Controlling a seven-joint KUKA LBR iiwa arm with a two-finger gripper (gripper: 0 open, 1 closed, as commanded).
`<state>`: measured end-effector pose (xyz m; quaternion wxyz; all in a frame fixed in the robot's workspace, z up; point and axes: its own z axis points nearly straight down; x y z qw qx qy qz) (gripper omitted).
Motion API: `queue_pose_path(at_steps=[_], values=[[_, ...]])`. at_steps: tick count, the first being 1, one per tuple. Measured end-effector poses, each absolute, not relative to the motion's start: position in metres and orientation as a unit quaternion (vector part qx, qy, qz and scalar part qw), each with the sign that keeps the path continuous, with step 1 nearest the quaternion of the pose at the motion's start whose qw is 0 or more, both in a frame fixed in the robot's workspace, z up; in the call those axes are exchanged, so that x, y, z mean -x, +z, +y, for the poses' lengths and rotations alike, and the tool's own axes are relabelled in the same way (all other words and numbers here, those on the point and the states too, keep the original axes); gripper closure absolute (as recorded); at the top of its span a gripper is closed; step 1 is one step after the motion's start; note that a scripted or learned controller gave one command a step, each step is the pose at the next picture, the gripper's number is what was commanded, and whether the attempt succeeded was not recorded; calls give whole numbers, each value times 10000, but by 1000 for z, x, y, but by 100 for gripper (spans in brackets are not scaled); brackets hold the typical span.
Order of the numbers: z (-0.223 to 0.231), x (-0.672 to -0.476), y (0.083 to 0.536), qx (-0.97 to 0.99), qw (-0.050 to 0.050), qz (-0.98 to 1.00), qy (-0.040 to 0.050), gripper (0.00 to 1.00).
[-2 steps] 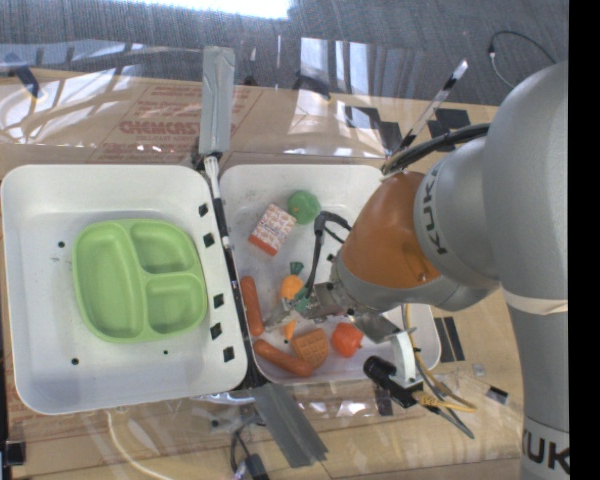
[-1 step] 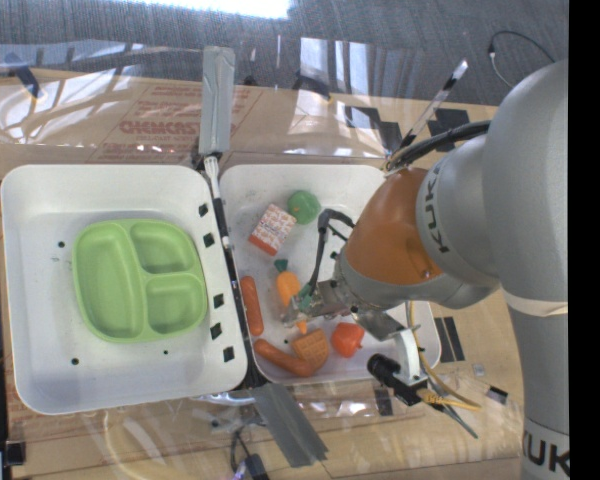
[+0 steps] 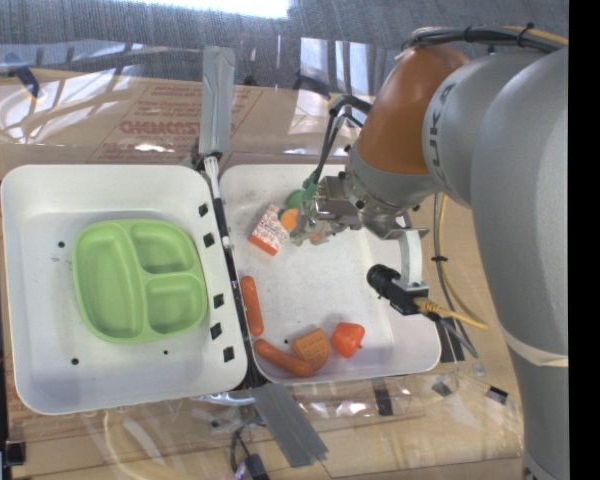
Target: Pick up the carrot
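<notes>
The carrot [image 3: 291,219], a small orange piece with a green leafy top [image 3: 307,184], lies in the upper left part of the right bin [image 3: 420,343]. My gripper [image 3: 315,226] is down in that bin right beside the carrot, on its right side and partly over it. The gripper's dark metal tip touches or nearly touches the carrot. The grey arm with its orange band [image 3: 410,108] reaches in from the right and hides the bin's upper right part.
An orange-and-white carton [image 3: 268,233] lies just left of the carrot. Along the right bin's left and front walls are two sausages [image 3: 251,305] [image 3: 283,358], a bread piece [image 3: 311,346] and a red-orange pepper [image 3: 347,339]. The left bin [image 3: 30,298] holds a green divided plate [image 3: 140,278].
</notes>
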<state>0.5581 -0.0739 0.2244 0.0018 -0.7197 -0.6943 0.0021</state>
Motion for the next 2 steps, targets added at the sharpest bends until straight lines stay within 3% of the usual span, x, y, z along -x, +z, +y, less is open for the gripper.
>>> queue_pose_path(at_steps=[1, 2], values=[[-30, -619, 230, 5096, -2, -8604, 29, 100], [-32, -656, 206, 6263, 22, -7796, 51, 100]])
